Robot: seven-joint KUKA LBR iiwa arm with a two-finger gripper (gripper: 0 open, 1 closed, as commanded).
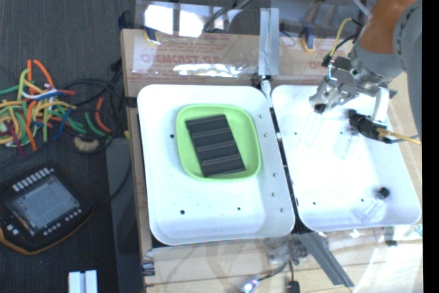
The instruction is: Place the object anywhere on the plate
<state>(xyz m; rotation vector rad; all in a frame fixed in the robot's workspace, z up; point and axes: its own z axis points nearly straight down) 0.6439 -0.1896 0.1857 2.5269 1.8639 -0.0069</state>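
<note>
A dark ridged block lies on the green plate in the left bin — well left of the gripper, whose fingers look spread, pinching nothing.

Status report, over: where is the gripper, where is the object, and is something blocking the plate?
Gripper over right bin, far end. Dark ridged block already lying on green plate in left bin. Nothing else on the plate.
</note>
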